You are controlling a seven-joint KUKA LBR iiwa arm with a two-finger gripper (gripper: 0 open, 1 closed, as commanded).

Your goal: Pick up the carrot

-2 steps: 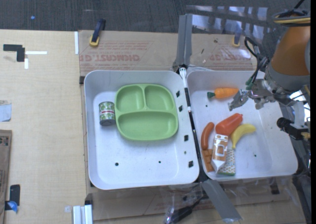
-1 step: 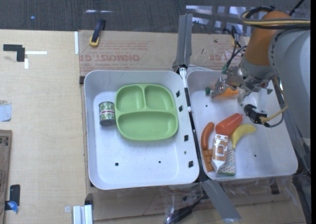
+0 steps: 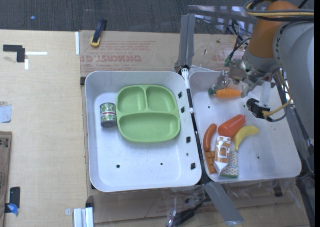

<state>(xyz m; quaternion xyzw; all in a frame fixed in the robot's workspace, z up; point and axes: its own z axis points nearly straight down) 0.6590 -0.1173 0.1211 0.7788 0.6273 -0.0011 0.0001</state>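
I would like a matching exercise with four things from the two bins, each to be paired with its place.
Things:
1. can
2. carrot
3. banana
4. green plate

Places:
A. right bin, far end, at the end effector
B. middle of the left bin
C. left bin, beside the plate's left edge
D. right bin, next to the red pepper

Pairs: 1-C, 2-A, 3-D, 4-B

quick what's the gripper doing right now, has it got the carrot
Gripper: shut on the carrot, which shows between its fingers near the right bin's back wall.
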